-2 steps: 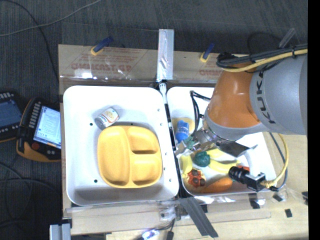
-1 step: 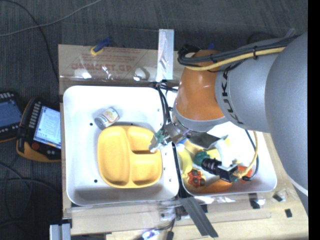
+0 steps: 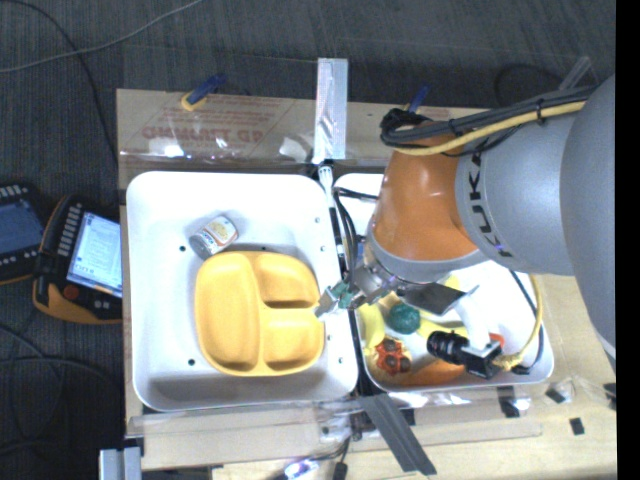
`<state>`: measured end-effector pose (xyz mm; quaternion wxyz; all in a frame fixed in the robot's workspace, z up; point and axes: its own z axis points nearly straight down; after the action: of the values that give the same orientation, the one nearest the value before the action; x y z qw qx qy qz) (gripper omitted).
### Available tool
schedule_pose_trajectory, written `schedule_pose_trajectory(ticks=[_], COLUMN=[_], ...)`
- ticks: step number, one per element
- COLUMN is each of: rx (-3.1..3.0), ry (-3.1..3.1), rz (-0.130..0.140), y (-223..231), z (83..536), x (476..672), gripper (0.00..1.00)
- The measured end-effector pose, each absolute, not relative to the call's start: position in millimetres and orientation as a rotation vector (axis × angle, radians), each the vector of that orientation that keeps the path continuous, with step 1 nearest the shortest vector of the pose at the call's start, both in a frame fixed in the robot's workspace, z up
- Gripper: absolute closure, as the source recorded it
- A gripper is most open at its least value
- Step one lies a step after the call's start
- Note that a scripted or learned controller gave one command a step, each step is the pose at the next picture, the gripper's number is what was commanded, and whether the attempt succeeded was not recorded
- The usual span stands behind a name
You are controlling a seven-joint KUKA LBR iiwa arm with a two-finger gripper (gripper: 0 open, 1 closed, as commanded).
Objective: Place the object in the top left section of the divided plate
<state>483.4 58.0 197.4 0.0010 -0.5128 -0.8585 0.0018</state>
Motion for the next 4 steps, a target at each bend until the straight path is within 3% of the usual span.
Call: schedule_pose_trajectory(ticks=[1,2,3,4], rx=[-1.451,-1.518,-1.518,-1.516], ry=[-2.786,-2.748,-2.748,-2.747], rz=[0.004,0.003,0.003,0.005], y=[-32,59,59,59], z=[183,183,183,191], x=[510.9,542.5,542.5,542.3], gripper=[1.00,1.00,0.00,1.00])
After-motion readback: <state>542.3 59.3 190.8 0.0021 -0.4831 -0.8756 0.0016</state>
